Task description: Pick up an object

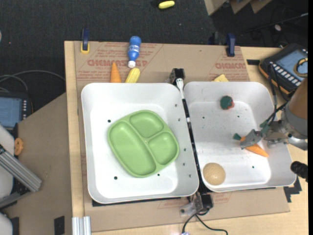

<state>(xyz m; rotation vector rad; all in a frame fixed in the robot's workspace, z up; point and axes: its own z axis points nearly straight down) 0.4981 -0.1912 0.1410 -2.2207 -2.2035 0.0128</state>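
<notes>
An orange toy carrot (257, 150) with a green tip (236, 137) lies in the right bin (234, 181), near its right wall. My gripper (251, 139) is low over the carrot's left end, touching or nearly touching it, and the grey arm (296, 124) comes in from the right. A small green and red object (226, 102) sits at the back of the same bin. A tan round object (213, 173) rests in its front left corner.
The left bin (98, 180) holds a green divided plate (142, 143). Behind the bins lie a blue and white bottle (133, 50), an orange cone (115, 73) and a yellow piece (132, 75). A pendant (288, 67) sits at the back right.
</notes>
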